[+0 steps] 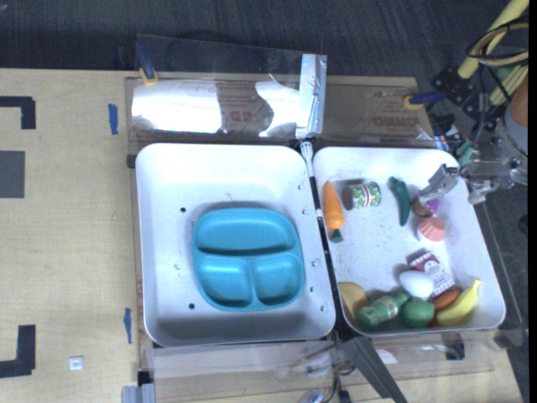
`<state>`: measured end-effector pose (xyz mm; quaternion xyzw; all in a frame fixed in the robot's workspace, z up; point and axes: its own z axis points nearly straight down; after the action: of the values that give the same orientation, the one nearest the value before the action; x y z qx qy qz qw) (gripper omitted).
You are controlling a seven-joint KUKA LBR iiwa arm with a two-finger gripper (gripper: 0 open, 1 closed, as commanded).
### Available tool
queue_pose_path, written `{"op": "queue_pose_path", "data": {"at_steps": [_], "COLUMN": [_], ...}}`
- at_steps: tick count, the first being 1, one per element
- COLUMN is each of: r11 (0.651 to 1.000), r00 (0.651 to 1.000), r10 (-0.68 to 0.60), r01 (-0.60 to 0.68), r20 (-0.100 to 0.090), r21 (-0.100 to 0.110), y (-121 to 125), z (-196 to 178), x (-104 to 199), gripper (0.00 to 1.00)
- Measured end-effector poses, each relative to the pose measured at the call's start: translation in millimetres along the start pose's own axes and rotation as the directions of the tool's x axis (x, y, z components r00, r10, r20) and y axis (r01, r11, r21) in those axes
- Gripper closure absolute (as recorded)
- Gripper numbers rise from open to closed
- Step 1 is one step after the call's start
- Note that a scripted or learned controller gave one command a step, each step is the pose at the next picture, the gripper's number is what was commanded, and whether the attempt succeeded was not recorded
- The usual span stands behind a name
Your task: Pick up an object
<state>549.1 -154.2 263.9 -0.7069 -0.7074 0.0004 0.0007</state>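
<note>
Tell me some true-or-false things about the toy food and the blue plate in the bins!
1. The blue plastic divided plate lies in the left white bin. True.
2. The orange toy carrot lies on the blue plate. False: it lies in the right white bin, by its left wall.
3. The yellow toy banana lies near the right bin's front right corner. True.
4. The claw holds the small green-labelled can. False: the can lies apart from it on the bin floor.
5. The blue plate has three compartments. True.
</note>
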Motion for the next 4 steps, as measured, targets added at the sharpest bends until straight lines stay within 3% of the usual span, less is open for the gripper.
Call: {"op": "queue_pose_path", "data": {"at_steps": [1,2,3,4], "r11": [0.998,0.985,0.999,0.999], "r00": [0.998,0.985,0.999,0.999], "r10": [0.065,0.175,-0.053,-0.052], "r01": [-0.065,-0.175,0.053,0.052], "r20": [-0.001,-0.013,-0.004,0.002], "r21": [0.009,-0.003,-0.003,-0.011], "y": [40,28,26,28], "z": [112,168,176,164], "x": [-51,-48,-47,-49], "gripper": [0.00,0.00,0.00,1.00]}}
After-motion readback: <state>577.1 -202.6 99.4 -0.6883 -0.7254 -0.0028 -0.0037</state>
